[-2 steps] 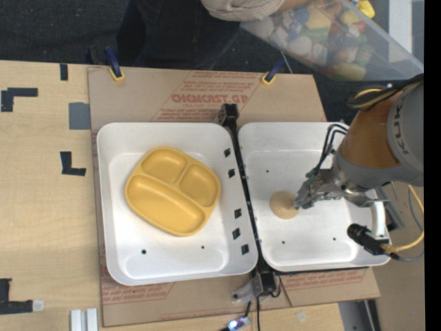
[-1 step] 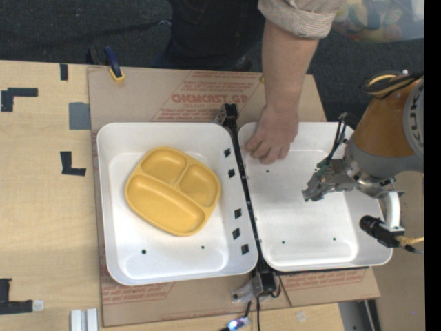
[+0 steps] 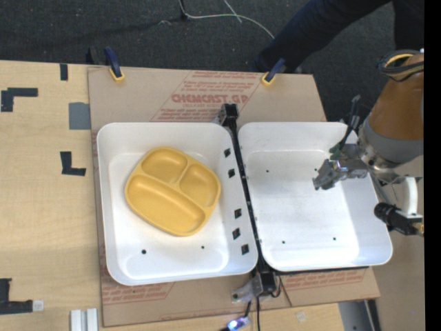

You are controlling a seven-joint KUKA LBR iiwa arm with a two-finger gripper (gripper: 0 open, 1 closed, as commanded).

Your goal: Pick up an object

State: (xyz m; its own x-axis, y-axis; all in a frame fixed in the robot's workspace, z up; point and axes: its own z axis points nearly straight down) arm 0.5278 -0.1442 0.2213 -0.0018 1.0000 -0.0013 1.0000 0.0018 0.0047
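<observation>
smooth yellow plastic plate [image 3: 172, 190]

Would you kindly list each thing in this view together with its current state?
Yellow plate: lying flat in the left bin, compartments up, untouched.
Left bin: holds the plate.
Right bin: gripper hovering over its right part.
Gripper: over the right bin, far from the plate, nothing seen between its fingers.
Clamps: two, clipped on the cardboard's far edge.
</observation>
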